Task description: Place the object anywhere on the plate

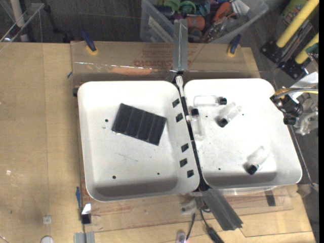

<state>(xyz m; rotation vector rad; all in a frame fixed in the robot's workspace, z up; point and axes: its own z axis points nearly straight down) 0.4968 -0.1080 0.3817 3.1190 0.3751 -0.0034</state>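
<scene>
Bottles (226,116) in right bin, near fingers (298,118)

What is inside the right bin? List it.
Four clear black-capped vials on the right bin floor, three toward its far left, one nearer. The floor beneath them is covered.

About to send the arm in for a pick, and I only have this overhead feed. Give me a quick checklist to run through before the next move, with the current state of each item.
1. Plate located: the dark ribbed plate lies flat in the left bin, tilted from the bin's edges. Ok.
2. Plate top free: nothing on it. Ok.
3. Objects to pick: four small clear vials with black caps lie scattered in the right bin. Ok.
4. Vial near the divider: it lies against the right bin's left wall, awkward to grip. Not ok.
5. Gripper position: at the right bin's right edge, not over any vial. Ok.
6. Gripper load: cannot tell.
</scene>
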